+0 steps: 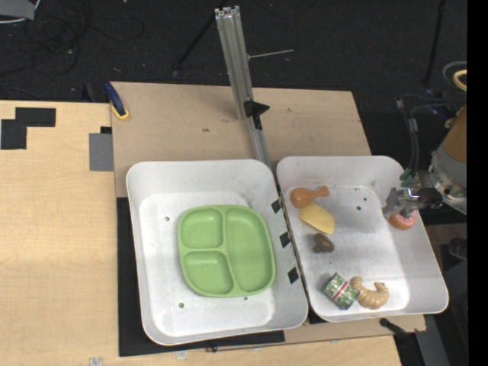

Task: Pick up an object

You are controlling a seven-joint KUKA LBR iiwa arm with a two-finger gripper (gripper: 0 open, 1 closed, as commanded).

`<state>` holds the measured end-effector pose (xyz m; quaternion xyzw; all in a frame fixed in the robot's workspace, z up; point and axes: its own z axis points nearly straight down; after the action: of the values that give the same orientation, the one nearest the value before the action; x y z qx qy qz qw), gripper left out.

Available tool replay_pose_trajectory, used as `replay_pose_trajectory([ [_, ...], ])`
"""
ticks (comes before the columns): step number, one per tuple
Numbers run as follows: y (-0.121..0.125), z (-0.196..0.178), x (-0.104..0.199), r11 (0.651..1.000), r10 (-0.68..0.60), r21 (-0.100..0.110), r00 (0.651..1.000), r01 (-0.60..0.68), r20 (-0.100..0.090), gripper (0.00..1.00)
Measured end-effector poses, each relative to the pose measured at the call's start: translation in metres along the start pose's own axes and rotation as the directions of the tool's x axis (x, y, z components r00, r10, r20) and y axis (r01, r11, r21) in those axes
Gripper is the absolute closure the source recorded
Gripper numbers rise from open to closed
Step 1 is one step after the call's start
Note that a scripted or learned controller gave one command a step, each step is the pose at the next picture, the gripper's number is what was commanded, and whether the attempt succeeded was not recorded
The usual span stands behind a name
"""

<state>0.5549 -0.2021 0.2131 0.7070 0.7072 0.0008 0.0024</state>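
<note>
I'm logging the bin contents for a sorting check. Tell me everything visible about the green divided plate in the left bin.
The green divided plate is pale lime green with a smooth, matte look like plastic. It is a rounded square with three compartments: one large on the view's right side, two smaller on the left, split by raised ridges. It lies flat and upright, turned slightly, near the middle of the left bin, resting on the bin floor. Nothing lies in it or touches it.
</note>
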Motion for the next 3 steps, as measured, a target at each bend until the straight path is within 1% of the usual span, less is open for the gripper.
replay_pose_trajectory([
  [1,0.001,-0.045,-0.001,1.000,-0.001,0.001,1.000,0.001,-0.001,1.00],
  [2,0.013,-0.046,0.044,1.000,-0.005,0.004,1.000,0.005,-0.004,1.00],
  [3,0.011,-0.040,0.102,1.000,-0.005,0.008,1.000,0.005,-0.005,1.00],
])
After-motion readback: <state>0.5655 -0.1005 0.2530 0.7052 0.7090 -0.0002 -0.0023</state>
